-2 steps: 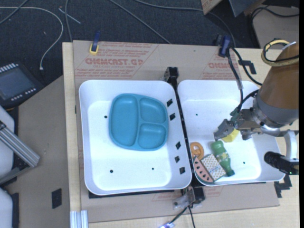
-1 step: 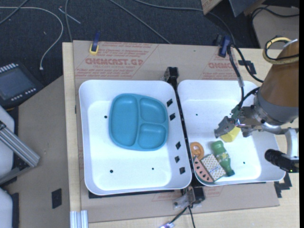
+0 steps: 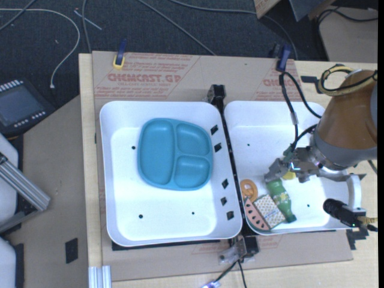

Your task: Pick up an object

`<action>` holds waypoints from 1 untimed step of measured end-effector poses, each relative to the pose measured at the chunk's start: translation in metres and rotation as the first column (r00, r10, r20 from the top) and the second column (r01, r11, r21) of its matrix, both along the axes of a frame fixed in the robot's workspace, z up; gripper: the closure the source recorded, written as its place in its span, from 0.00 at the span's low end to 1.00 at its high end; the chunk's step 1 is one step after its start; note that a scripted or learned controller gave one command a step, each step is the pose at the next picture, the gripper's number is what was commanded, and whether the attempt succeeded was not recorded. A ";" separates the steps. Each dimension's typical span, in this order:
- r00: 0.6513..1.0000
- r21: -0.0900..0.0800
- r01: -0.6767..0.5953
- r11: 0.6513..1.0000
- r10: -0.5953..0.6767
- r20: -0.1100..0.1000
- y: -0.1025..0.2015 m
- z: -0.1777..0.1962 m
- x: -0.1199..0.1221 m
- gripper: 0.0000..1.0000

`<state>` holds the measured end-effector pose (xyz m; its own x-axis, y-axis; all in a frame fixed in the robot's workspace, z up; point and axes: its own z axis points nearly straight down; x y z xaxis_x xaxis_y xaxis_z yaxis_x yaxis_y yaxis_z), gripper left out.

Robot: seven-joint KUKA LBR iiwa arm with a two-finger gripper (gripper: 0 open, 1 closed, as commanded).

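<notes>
My gripper [image 3: 282, 171] hangs low in the right bin [image 3: 258, 122], just above the top end of a green bottle [image 3: 280, 199] that lies along the bin floor. To the bottle's left lie a pretzel-shaped toy [image 3: 249, 190] and a watermelon-slice toy [image 3: 261, 214], near the bin's front wall. The grey and orange arm [image 3: 348, 125] covers the bin's right side.
The left bin [image 3: 120, 179] holds a blue divided plate [image 3: 175, 153]. A black divider with clips [image 3: 223, 155] runs between the two bins. Cables trail over the right bin's back rim [image 3: 288, 95]. The far half of the right bin floor is bare white.
</notes>
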<state>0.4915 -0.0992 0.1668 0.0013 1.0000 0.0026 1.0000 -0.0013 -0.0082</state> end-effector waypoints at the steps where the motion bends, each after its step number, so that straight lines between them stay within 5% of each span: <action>1: 1.000 0.000 0.000 1.000 0.000 0.001 -0.001 -0.043 0.001 0.00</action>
<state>0.4925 -0.1006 0.1239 0.0008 1.0000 0.0030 1.0000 -0.0008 -0.0073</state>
